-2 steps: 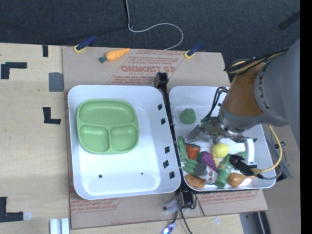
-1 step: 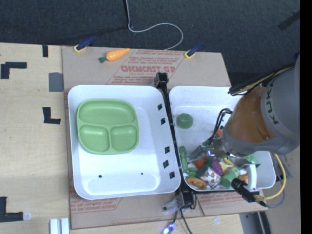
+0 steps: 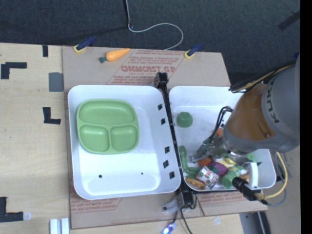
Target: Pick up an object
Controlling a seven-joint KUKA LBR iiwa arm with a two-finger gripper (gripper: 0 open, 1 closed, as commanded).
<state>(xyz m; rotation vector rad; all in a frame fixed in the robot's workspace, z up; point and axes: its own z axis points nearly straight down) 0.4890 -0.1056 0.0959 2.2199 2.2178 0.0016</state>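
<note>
The right bin [image 3: 204,99] holds a heap of small toys along its near edge: a purple piece [image 3: 220,169], a white and red packet [image 3: 207,177], a green piece [image 3: 229,178] and an orange piece [image 3: 196,183]. A green round object [image 3: 184,119] lies apart, near the divider. My gripper [image 3: 206,151] hangs low over the heap's left part, just above the toys. The grey and orange wrist [image 3: 251,121] hides the right side of the bin. I see nothing clearly held.
The left bin [image 3: 117,179] carries a green sectioned plate [image 3: 107,126] in its far half. A toy carrot [image 3: 115,55] lies on the cardboard behind the bins. A black divider [image 3: 168,130] separates the bins. A cable [image 3: 156,28] loops at the back.
</note>
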